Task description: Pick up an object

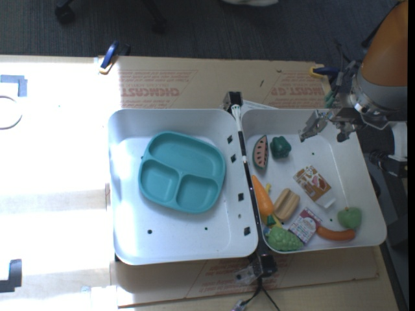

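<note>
My gripper hangs over the right bin near its two o'clock corner, fingers spread apart and holding nothing. The green pepper lies toward nine o'clock from it, just beside the watermelon slice. The teal tray sits in the left bin.

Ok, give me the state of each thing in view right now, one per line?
Gripper: above the right bin's far edge, holding nothing.
Teal tray: flat in the left bin.
Watermelon slice: on its side by the divider.
Green pepper: loose, beside the slice.
Carrot: lying along the divider.
Bread roll: lying flat.
Packet: flat, mid-bin.
Right bin: holds the food items.
</note>
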You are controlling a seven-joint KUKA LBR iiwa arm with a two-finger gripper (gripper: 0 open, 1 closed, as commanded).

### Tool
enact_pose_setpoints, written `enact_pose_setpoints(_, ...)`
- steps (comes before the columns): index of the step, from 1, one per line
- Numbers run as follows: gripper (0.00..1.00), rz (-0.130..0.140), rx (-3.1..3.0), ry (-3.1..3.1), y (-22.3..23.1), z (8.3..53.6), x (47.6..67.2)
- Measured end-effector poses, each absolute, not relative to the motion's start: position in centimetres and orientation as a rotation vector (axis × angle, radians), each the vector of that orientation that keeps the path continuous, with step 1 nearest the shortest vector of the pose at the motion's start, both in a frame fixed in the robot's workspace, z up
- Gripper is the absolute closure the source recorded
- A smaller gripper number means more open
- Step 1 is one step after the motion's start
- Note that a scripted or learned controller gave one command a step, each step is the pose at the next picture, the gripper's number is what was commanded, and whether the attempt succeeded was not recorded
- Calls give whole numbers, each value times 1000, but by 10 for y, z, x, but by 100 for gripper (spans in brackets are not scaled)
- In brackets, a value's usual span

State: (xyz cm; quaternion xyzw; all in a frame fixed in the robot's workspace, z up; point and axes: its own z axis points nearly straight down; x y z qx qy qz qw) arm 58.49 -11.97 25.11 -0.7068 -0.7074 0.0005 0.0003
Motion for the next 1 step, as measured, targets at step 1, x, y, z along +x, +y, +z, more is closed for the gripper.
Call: enact_pose_setpoints(1, 0, 1, -2224, -2218, -127, 92, 561)
